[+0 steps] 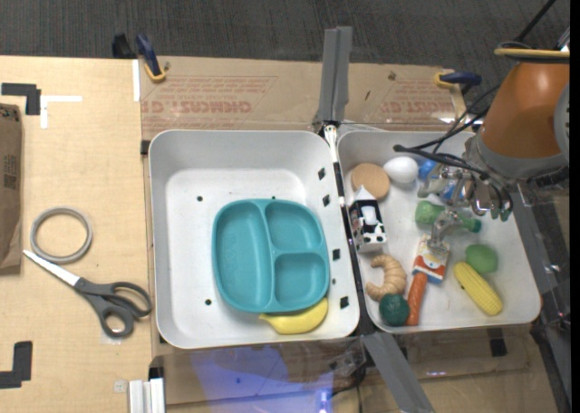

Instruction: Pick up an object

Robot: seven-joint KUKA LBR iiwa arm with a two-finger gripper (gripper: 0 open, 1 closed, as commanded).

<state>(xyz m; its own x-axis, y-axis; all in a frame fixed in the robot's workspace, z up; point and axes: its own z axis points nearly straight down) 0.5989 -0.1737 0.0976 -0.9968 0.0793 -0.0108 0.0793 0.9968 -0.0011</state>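
**Gripper low over right bin, nothing confirmed in grasp**

We start at the gripper: it hangs in the right bin, approx mid-bin, below the grey wrist and orange band at 2 o'clock of the bin. Metal clutter round the tip; we can't tell whether it's parted or closed, and we see no obj clearly held.

Step, our read: approach/descent phase of the pick, grasp not yet made. Next move likely needs a short drop onto one obj, then close and lift straight up. Crowded bin, so risk of nudging neighbours or pinching two at once.

Likeliest target, our guess: the small orange-and-white packet just below the tip, at 6 o'clock from it. Looks flat, tilted, touching the carrot; flat shape may be hard to pinch.

Outward from gripper:
- green round obj at 11 o'clock, close.
- green ball at 4 o'clock, near.
- corn cob at 5 o'clock, by bin's right wall.
- white egg at 10 o'clock, beside the tan bun.
- croissant at 8 o'clock; dark green obj below it.
- black-and-white toy at 9 o'clock, by the divider.

Left bin holds a teal divided plate w/ a banana at its 6 o'clock edge.
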